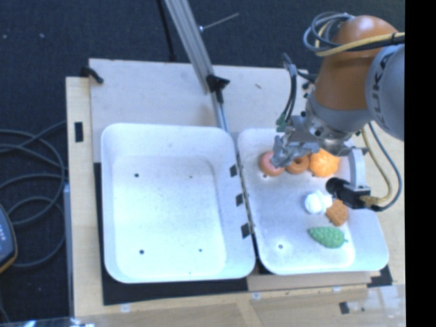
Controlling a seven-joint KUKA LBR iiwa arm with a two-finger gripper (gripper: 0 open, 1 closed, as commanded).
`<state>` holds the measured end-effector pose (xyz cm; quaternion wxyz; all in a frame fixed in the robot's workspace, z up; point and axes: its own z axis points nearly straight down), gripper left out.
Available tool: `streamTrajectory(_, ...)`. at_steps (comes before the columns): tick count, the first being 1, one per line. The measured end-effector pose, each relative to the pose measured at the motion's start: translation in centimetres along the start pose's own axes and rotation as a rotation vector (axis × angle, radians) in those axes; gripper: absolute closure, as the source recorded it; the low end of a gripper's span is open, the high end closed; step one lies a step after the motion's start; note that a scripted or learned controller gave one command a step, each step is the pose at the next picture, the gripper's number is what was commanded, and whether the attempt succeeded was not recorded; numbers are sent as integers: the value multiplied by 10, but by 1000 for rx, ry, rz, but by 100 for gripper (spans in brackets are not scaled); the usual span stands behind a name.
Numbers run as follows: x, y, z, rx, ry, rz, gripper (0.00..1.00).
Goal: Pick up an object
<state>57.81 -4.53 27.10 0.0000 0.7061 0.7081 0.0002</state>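
From my screen I see dark carpeted floor around a pale wooden table, with black cables trailing at the left. A slanted grey metal rail crosses the table's upper part. Two shallow white plastic bins sit side by side: the left bin and the right bin. The grey arm with its orange band reaches over the right bin. Its tool sits low at the salmon-pink ring; I cannot tell how its fingers stand. Touching the ring lie a brown ring and an orange ball. Lower lie a green leafy piece, a small white ball and a brown chunk.
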Motion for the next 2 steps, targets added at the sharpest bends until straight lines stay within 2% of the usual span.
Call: streamTrajectory(2,109,-9,28,0,0,0,100)
